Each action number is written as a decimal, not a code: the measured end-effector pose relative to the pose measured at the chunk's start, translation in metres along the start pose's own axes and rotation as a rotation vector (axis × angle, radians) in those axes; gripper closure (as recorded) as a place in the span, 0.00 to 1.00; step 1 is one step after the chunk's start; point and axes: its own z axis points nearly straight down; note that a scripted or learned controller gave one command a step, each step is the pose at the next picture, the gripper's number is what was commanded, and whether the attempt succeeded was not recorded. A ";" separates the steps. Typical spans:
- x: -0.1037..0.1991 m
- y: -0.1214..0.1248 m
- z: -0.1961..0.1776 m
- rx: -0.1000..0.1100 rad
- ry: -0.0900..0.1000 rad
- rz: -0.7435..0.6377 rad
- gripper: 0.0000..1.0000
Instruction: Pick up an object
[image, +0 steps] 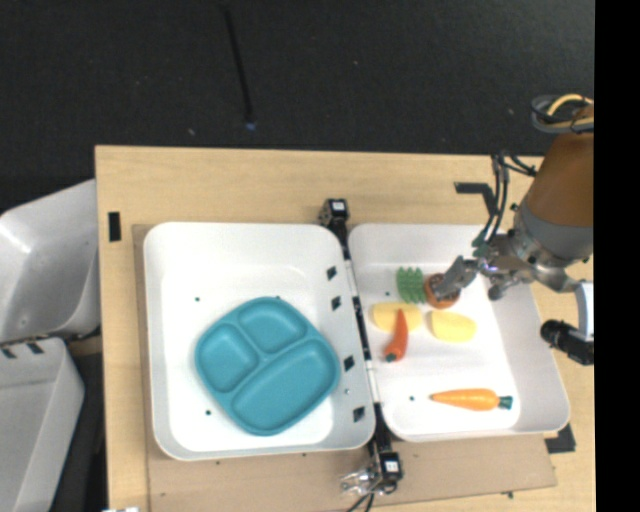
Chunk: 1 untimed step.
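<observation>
- Nearest the camera, we are seeing the front edge of the wooden worktop (120, 480), which is carrying two shallow white bins side by side.
- In the right bin (540, 400), closest to us, an orange carrot (465, 399) with a green tip is lying lengthwise, well apart from the other pieces.
- In the left bin (170, 300), a teal divided plate (265, 365) is sitting tilted, filling much of the floor.
- Farther back in the right bin, a small orange-red pepper (397, 336) is lying between two yellow pieces: a yellow piece (383, 316) on its left and a yellow lemon-like piece (451, 326) on its right.
- Just behind those, a green ridged toy (410, 284) is standing beside a small reddish-brown round object (441, 289).
- The tool (455, 278) is reaching in from the right and hovering right at that reddish-brown object; we cannot tell whether it is clenched or released, nor whether it is touching the object.
- Behind it, the grey arm with its orange band (565, 185) is rising over the bin's far right corner.
</observation>
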 end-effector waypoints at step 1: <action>0.009 -0.001 0.054 0.005 0.001 0.001 0.00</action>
